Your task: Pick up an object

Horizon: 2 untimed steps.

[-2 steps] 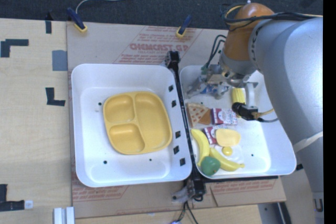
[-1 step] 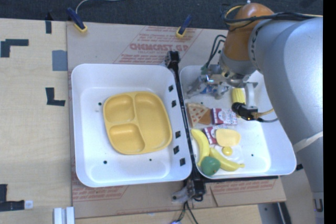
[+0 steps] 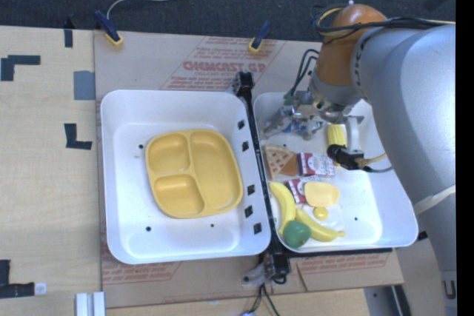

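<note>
The right bin (image 3: 386, 212) holds several toy foods. A pizza slice (image 3: 279, 159) lies near its left wall, with a red and white packet (image 3: 315, 164) beside it. Below them sit a pale yellow wedge (image 3: 321, 194), a banana (image 3: 284, 205) and a green round fruit (image 3: 296, 234). A yellow corn-like piece (image 3: 337, 134) lies under the wrist. My gripper (image 3: 295, 119) hangs low over the far left part of this bin, just above the pizza slice. I see nothing held in it.
The left bin (image 3: 118, 181) holds a yellow divided plate (image 3: 194, 172). A black divider with clips (image 3: 250, 159) runs between the bins. The big grey arm (image 3: 404, 85) covers the right bin's far right side. Cardboard and yellow clamps (image 3: 109, 29) lie behind.
</note>
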Motion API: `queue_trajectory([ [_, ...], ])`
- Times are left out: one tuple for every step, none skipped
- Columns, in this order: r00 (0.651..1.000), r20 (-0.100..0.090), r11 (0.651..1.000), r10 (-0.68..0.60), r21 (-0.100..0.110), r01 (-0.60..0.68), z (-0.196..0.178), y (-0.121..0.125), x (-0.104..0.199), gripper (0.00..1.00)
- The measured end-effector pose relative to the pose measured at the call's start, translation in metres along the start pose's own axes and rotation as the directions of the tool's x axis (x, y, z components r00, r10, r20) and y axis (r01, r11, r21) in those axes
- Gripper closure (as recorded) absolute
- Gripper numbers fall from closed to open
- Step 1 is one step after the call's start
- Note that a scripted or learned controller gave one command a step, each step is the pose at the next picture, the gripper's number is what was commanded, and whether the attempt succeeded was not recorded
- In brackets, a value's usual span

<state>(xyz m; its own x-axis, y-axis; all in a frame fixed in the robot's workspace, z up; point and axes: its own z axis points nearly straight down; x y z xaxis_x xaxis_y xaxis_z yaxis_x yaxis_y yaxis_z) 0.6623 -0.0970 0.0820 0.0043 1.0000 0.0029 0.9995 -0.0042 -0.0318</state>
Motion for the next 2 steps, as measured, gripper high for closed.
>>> queue_trajectory([
  [1.000,0.000,1.000,0.000,0.000,0.000,0.0000,0.0000,0.0001,0.00],
  [1.000,0.000,1.000,0.000,0.000,0.000,0.0000,0.0000,0.0000,0.00],
])
